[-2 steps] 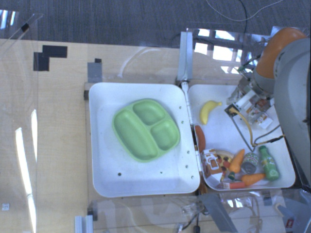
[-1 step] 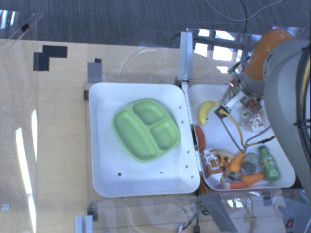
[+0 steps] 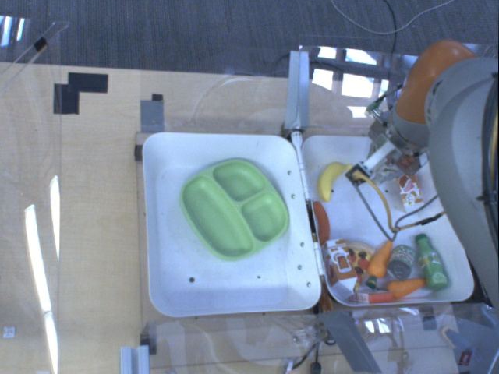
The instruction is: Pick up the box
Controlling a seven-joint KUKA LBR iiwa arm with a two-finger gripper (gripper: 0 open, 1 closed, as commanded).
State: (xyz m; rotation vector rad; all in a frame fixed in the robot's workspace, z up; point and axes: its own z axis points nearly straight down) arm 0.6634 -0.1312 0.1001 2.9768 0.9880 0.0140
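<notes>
The box [image 3: 340, 260] is a white carton with red and orange print. It lies flat at the front left of the right bin [image 3: 343, 148], touching a carrot [image 3: 381, 259]. My gripper [image 3: 403, 160] hangs over the back right of that bin, well behind the box and apart from it. The wrist and arm cover its fingers. A small white and red packet [image 3: 411, 192] lies just in front of the gripper.
The right bin also holds a banana [image 3: 331, 179], a brown-red oblong [image 3: 321, 221], a tin can [image 3: 401, 262], a green bottle [image 3: 429, 262] and a second carrot [image 3: 405, 288]. A green divided plate [image 3: 234, 207] sits in the left bin [image 3: 164, 287].
</notes>
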